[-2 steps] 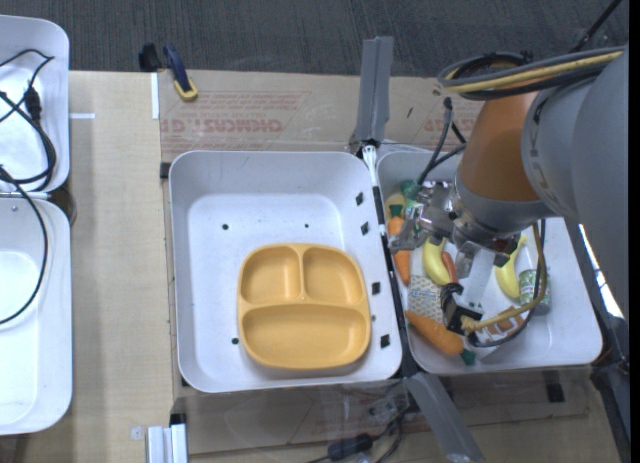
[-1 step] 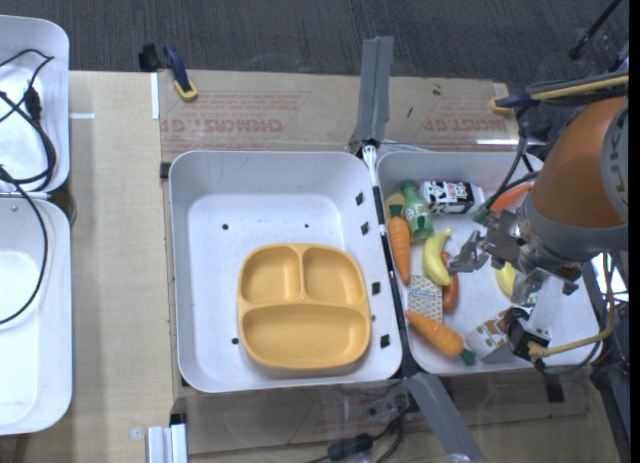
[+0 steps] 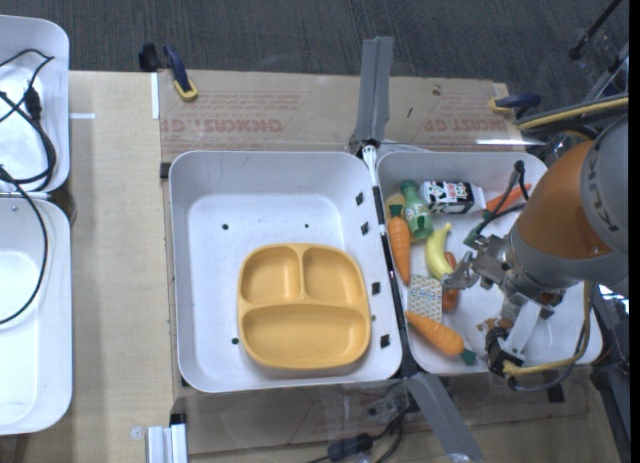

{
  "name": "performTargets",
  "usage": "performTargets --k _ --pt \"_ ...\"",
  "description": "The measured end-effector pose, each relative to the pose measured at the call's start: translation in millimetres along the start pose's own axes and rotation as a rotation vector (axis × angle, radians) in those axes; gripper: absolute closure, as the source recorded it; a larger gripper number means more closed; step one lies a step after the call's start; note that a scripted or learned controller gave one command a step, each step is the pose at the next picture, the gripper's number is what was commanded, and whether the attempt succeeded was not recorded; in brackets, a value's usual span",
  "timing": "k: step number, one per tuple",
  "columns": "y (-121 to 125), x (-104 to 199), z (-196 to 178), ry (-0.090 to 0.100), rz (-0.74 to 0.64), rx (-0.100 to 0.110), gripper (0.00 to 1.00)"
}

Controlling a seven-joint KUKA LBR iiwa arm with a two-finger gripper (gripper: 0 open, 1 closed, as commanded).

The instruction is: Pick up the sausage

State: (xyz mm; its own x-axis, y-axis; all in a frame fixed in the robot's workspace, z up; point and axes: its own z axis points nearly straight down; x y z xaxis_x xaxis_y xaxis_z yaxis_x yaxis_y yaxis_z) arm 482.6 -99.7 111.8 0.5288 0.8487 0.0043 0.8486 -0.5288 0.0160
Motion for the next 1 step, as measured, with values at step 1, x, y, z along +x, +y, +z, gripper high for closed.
performTargets --k 1 --pt "1.5 -1.0 -8.6 -0.002 0.003 -0.002 1.00"
